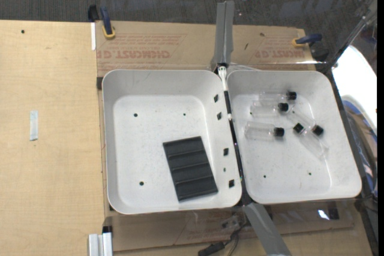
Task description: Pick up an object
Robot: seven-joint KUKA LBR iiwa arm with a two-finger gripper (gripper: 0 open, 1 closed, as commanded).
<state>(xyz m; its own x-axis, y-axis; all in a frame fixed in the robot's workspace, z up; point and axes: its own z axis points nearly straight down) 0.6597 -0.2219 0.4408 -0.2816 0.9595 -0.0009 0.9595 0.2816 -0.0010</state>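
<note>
A black ribbed rectangular block (190, 168) lies flat in the left white bin (120, 129), toward its front right. Several clear vials with black caps lie scattered in the right white bin (342, 171). One vial (273, 99) rests near the bin's back, with another (264, 130) at the middle. A third vial (312, 132) lies further right. All the vials rest on their sides, close together but mostly apart.
Both bins sit on brown cardboard (156, 48) held by clamps at the back left (107, 27) and the back right (306, 40). A grey metal bar (224, 33) rises behind the seam between the bins. The wooden bench top (48, 129) spreads to the left.
</note>
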